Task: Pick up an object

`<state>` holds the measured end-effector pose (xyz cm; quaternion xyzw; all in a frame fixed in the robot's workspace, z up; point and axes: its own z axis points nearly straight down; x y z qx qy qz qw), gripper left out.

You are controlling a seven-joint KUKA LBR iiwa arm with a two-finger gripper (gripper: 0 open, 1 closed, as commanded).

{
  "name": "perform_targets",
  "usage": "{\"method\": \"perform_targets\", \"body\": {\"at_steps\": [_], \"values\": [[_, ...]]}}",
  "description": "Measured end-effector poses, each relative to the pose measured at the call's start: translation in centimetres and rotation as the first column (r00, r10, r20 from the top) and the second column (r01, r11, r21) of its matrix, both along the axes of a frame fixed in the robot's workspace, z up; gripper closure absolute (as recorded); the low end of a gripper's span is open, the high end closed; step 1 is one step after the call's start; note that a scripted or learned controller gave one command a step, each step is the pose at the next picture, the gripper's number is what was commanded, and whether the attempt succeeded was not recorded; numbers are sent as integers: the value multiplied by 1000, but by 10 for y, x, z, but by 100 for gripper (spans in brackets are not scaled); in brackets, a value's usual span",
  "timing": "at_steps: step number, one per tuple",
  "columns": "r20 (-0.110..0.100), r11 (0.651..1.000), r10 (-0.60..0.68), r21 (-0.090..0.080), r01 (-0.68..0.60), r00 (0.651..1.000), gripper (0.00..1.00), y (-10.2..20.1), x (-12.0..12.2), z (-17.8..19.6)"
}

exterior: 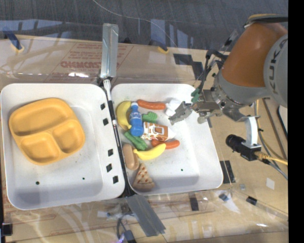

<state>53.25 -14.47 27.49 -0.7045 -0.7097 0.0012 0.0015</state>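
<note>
Clearly, your gripper hung over the upper part of the right bin, beside the sausage, and whether it was spread or pressed together could not be told. Nothing sat between its tips, and the toys lay heaped against that bin's left wall. You did best to descend straight onto the sausage, clear of the blue bottle.

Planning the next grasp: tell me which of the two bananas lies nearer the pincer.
The lower banana, lying across the pile's bottom beside the small carrot; the upright banana hugs the bin's left wall, farther from the pincer.
</note>
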Motion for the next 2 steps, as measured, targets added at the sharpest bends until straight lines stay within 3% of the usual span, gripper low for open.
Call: {"method": "perform_targets", "body": {"at_steps": [1,2], "values": [[-9,978,206,5,-206,978,0,3,117,-129],[9,973,230,-3,-230,973,0,34,109,-169]]}}
